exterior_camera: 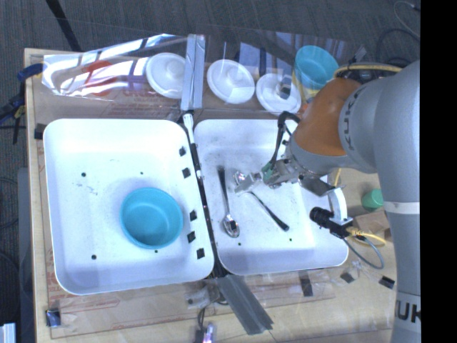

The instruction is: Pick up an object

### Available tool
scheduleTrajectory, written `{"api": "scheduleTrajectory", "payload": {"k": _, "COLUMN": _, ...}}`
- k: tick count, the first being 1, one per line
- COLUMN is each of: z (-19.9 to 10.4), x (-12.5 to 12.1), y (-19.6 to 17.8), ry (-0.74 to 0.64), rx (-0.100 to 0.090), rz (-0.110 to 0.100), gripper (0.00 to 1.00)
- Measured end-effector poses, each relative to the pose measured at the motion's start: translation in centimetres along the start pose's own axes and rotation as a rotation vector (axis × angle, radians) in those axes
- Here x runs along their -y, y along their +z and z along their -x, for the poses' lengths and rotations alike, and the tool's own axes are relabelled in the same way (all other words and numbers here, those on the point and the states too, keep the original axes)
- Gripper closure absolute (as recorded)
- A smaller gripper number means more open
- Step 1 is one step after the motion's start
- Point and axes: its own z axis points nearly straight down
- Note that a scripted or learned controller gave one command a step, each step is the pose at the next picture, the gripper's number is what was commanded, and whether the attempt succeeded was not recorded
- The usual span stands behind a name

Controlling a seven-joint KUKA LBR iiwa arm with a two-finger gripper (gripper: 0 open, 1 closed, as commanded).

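My gripper (248, 181) is down inside the right bin (307, 252), near its middle, reaching in from the right under the orange-banded wrist. Just below it a thin dark utensil (270, 211) lies slanting toward the lower right, its upper end at or under the gripper. To the gripper's left lies a metal spoon (226, 204), handle pointing up and bowl toward the bin's front. A blue bowl (151, 218) sits upright in the left bin (71, 156), far from the gripper.
Behind the bins stand three white lids (230, 81) and a blue cup (314, 64), with a crumpled clear bag (100, 71) at the back left. A small green object (371, 200) and cables lie right of the right bin. The divider between the bins carries black clips (191, 174).
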Motion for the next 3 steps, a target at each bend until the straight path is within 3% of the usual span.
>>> {"api": "scheduleTrajectory", "payload": {"k": 1, "z": -4.7, "x": -5.1, "y": 1.2, "ry": 0.066, "rx": 0.0, "rz": -0.002, "gripper": 0.0}}
{"api": "scheduleTrajectory", "payload": {"k": 2, "z": -4.7, "x": -5.2, "y": 0.2, "ry": 0.063, "rx": 0.0, "rz": -0.003, "gripper": 1.0}}
{"api": "scheduleTrajectory", "payload": {"k": 3, "z": -4.7, "x": -5.2, "y": 0.2, "ry": 0.063, "rx": 0.0, "rz": -0.003, "gripper": 0.0}}
